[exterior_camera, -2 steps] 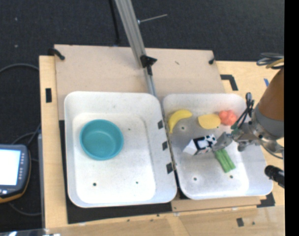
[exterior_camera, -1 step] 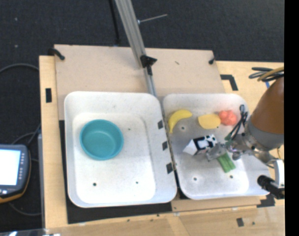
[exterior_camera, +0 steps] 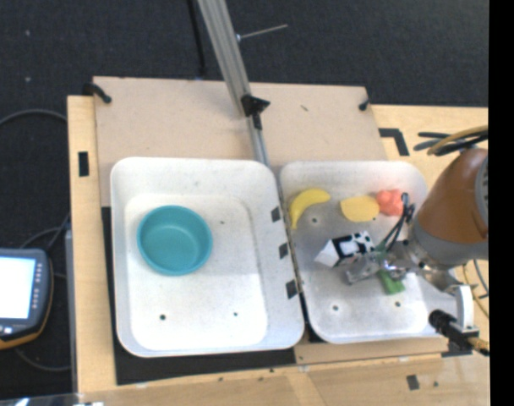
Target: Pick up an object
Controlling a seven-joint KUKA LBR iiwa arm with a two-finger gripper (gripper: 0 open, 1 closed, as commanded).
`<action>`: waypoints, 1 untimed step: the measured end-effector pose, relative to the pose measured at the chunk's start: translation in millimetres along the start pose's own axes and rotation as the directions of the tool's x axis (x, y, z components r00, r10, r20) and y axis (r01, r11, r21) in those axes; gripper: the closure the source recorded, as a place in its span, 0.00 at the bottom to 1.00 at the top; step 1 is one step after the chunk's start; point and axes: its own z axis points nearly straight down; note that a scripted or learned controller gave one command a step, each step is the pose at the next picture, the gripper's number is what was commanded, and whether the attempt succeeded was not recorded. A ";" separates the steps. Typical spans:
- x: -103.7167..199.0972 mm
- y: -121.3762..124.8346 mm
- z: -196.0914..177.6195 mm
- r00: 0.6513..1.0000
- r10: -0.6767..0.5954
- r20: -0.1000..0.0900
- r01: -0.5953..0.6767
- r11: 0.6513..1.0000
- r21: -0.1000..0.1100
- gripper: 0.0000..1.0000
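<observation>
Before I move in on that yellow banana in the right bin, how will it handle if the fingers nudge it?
The banana looks like a smooth toy, so probably light and slippery. Its curved body would likely pivot or slide rather than roll. It lies near the right bin's left wall, which may stop it.

Left bin [exterior_camera: 130, 311], centre-left of frame: teal bowl [exterior_camera: 175, 239], upright. Right bin [exterior_camera: 325, 320], centre-right: banana [exterior_camera: 306, 203] at upper left, yellow piece [exterior_camera: 359, 208] beside it, red piece [exterior_camera: 390, 201] further right, black-and-white item [exterior_camera: 348, 248] mid-bin, green piece [exterior_camera: 392, 282] below. Gripper [exterior_camera: 371, 269] low over mid-bin, just beside the green piece. Arm [exterior_camera: 451, 214] at right edge. Screen [exterior_camera: 12, 290] at lower left.
</observation>
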 end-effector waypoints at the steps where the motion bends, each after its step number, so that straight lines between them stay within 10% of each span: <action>1: -1.0 2.9 -12.5 1.000 0.006 0.001 -0.006 1.000 -0.009 1.00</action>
